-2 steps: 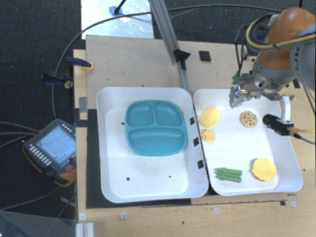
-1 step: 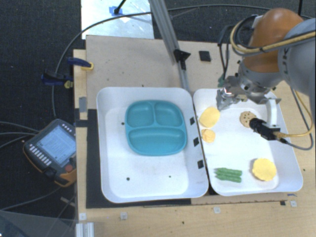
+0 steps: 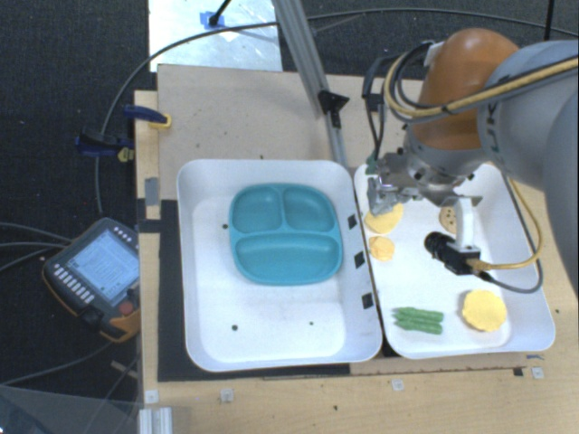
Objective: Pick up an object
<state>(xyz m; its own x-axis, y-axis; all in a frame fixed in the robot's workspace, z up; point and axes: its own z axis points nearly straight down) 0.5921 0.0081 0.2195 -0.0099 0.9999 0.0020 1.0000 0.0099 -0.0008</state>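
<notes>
Gripper (image 3: 384, 197): low in right bin (image 3: 534, 333), over a yellow piece (image 3: 385, 220); grip state — cannot tell.
Risk: piece lies near bin wall; a descent may clip wall, or nudge it aside.

The grey arm (image 3: 534, 107) comes in from the right, bent downward at its orange band (image 3: 461, 84). Below the band, the wrist points down, and the end effector (image 3: 384, 197) hangs low at its left end.

Even overhead light, bright glare on white bins (image 3: 271, 333), soft shadows, slight blur thruout, low res
</notes>
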